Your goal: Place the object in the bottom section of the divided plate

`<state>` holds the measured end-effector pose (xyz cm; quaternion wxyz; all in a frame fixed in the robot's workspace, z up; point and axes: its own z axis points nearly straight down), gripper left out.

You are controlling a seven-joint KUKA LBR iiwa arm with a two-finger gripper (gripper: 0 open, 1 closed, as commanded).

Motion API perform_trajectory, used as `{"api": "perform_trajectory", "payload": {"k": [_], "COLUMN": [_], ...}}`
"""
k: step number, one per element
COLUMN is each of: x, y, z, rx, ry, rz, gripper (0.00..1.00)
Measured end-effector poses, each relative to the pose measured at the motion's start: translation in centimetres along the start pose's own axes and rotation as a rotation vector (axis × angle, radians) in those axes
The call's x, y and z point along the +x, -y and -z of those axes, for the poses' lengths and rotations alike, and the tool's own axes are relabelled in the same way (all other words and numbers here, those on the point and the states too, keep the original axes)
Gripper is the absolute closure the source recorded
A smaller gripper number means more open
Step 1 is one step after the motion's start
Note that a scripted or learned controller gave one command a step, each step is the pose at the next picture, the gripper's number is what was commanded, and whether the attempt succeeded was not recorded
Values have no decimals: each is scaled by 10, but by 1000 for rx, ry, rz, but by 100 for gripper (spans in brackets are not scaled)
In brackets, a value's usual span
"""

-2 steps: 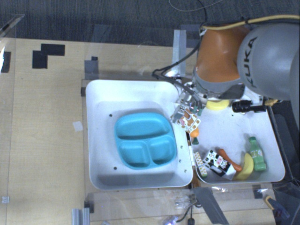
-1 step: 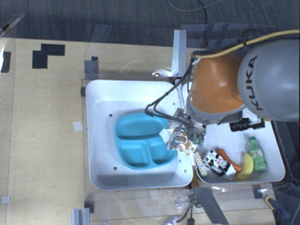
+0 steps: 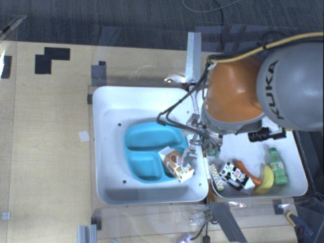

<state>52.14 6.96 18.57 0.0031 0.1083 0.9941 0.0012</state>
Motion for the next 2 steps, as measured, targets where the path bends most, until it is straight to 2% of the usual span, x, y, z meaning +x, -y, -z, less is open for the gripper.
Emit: {"api": "perform_trajectory", "payload": {"k": [1,2], "x": [0,-29], "y": [0,35], "z": [0,0], "rx": [0,0], "ry": [0,3], "rz": [0,-130], "gripper": [0,0]}}
